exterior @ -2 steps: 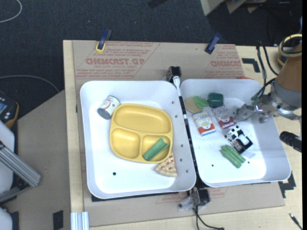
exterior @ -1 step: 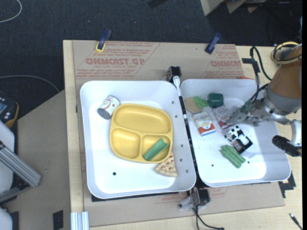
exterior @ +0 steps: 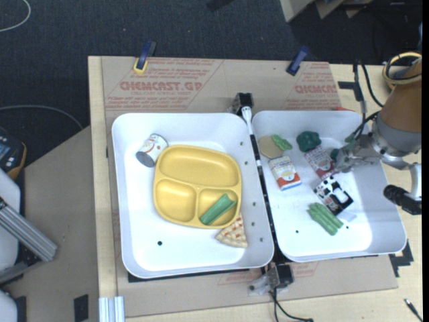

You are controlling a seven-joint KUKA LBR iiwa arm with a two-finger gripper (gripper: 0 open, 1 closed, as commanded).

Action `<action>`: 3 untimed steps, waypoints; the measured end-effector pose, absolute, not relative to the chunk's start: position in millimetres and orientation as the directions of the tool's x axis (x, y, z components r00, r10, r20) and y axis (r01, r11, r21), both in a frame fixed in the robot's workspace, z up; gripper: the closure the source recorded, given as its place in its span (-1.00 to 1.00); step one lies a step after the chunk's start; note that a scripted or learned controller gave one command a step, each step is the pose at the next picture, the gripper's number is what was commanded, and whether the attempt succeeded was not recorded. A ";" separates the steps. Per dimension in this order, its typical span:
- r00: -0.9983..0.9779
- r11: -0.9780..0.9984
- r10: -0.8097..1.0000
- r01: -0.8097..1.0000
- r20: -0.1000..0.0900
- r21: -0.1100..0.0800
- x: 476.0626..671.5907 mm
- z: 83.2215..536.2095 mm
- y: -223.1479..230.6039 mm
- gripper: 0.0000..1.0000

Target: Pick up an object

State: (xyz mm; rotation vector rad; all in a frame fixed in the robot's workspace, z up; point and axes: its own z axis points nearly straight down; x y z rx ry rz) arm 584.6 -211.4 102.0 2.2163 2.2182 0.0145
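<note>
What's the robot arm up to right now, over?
Gripper low over right bin, nothing seen held. Nearest: red-white packet, black-white item. Green toy beside them, crowding.

Camera: fixed above my bench [exterior: 201, 79], looking down at a slant.
Range: far enough to take in both bins.
My arm [exterior: 402, 116]: enters from the right.

Dark carpet floor [exterior: 100, 12] around bench [exterior: 201, 79]
</note>
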 end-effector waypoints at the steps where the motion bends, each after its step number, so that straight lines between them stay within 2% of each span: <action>1: -0.002 0.002 1.000 1.000 -0.004 0.008 586.1 166.5 -209.6 1.00; 2: -0.002 0.002 1.000 1.000 -0.004 0.008 587.8 221.1 -210.2 1.00; 3: -0.004 0.004 1.000 1.000 0.002 -0.002 568.1 220.8 -166.5 1.00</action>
